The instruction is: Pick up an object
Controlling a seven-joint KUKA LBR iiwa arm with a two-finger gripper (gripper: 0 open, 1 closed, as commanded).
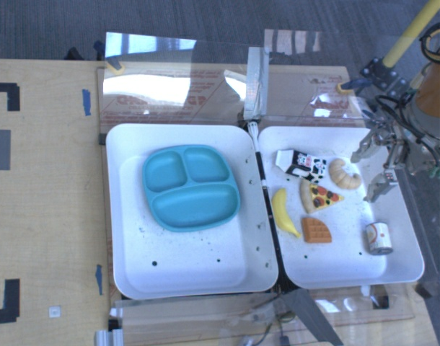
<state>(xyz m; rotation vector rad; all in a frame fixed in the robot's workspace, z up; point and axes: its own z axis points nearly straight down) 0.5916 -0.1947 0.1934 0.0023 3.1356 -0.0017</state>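
So the grey two-finger gripper point(379, 168) is hanging over the right-hand shallow white bin point(404, 262), near its upper right side, with the fingers spread apart and nothing between them. One fingertip sits just beside the pale round bread roll point(345, 174), the other lower down, toward the bin's right wall.

That roll looks like the nearest candidate. It's probably a light plastic toy, stiff and a bit slick, so I'd pinch it across the widest part of the dome rather than near an edge where it could squirt out. It lies just left of the fingers, touching or nearly touching the triangular pizza slice point(319, 196).

Also in that bin: a yellow banana point(283, 213), an orange waffle square point(316, 230), a black-and-white carton point(301, 164) and a small silver can point(379, 237) on its side. The teal divided plate point(191, 187) sits in the left white bin point(126, 265).
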